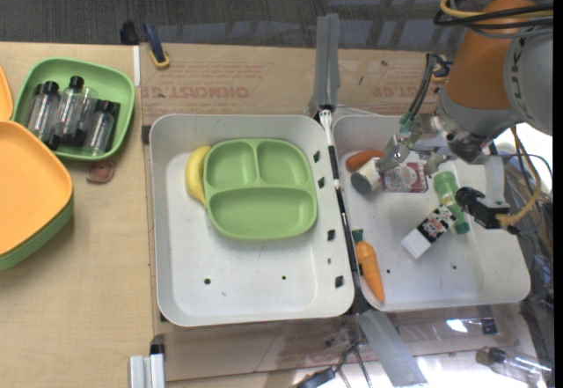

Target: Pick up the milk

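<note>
Milk carton: small white box with black cow patches, lying on its side, tilted, in the right bin, right of centre on the bin floor. Nothing is gripping it. A green bottle lies just above it, its lower end touching or almost touching the carton; can't tell which.

Gripper hangs over the upper left part of the right bin, well up and left of the milk. Fingers stand apart, pointing down, nothing between them that I can see. Directly beside them, to the right: a clear packet with a red-and-white print. Next to that, a grey-white round item and an orange-red item near the bin's upper left corner; both too blurred to name.

A carrot lies along the right bin's left wall, lower part, tip toward the bottom of the frame.

Arm enters from the upper right of the frame, orange band on top, yellow cable looped above it.

Left bin: a green three-compartment plate in its upper half, and a banana tucked against the plate's left edge.

Left of the bins on the wooden bench: a green tray with dark-capped bottles, and stacked orange plates at the left edge of the frame.
</note>
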`<state>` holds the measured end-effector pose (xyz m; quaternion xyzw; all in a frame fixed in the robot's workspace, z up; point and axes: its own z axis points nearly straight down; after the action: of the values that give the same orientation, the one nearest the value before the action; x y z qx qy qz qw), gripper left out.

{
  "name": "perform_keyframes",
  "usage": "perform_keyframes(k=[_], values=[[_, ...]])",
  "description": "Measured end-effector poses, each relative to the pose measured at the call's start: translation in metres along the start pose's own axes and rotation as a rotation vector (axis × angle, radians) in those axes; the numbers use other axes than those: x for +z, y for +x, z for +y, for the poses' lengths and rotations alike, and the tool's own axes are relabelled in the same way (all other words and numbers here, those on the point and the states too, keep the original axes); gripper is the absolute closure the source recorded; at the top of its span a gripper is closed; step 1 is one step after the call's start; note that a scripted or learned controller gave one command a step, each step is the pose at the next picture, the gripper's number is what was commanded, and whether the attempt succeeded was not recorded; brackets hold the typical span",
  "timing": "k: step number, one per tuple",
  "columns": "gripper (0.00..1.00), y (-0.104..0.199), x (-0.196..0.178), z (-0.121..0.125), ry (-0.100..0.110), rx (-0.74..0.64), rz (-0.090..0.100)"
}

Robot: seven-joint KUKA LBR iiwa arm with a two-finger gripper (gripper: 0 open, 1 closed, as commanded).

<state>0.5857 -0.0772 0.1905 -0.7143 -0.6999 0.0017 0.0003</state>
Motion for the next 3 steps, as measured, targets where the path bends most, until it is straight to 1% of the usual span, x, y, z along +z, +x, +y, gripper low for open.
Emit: perform_keyframes(k=[1, 2, 3], values=[[1.00, -0.022, 0.036, -0.009, 0.004, 0.388, 0.000], [1.00, -0.047, 0.100, -0.017, 0.000, 0.069, 0.002], [1.00, -0.006, 0.000, -0.022, 0.001, 0.491, 0.000]])
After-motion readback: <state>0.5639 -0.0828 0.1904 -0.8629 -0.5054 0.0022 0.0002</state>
